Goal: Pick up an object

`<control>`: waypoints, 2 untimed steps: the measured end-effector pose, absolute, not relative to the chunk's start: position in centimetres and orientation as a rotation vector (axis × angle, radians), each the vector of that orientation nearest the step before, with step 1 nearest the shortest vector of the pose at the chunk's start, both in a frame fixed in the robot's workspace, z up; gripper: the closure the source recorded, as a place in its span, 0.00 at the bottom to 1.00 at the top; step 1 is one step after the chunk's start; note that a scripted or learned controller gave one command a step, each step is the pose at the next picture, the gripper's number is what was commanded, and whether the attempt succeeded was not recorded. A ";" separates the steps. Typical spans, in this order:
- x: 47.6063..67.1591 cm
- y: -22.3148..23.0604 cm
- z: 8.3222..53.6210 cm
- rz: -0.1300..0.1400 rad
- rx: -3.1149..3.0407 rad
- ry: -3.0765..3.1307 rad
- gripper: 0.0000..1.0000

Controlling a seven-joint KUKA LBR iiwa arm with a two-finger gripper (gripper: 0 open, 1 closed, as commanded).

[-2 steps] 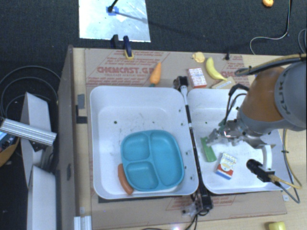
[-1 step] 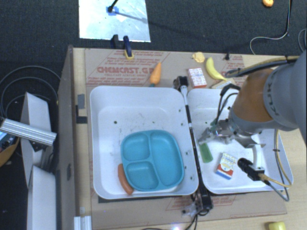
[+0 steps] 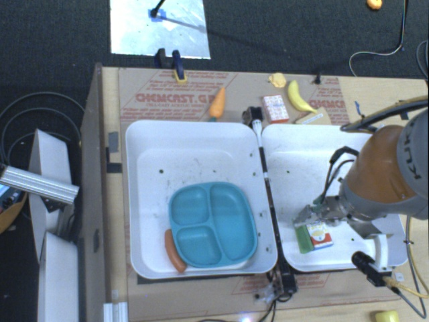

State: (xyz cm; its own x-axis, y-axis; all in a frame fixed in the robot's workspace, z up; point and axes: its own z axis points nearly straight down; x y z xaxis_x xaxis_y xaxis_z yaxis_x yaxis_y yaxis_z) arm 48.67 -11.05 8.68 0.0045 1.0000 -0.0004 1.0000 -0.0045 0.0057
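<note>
gripper (image 3: 314, 215) low in right bin (image 3: 295, 146), just above small carton (image 3: 315, 237) (finger state: can't tell).

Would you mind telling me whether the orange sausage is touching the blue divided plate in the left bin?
Touching. The camera view shows the sausage lying against the lower-left edge of the blue plate, with no white bin floor between them.

The grey arm (image 3: 392, 173) with its orange band reaches in from the right, end effector (image 3: 315, 215) lowered
</note>
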 end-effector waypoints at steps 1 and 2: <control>58.6 -14.9 8.6 0.008 2.207 2.219 0.00; 55.7 -8.0 13.4 0.006 2.210 2.232 0.00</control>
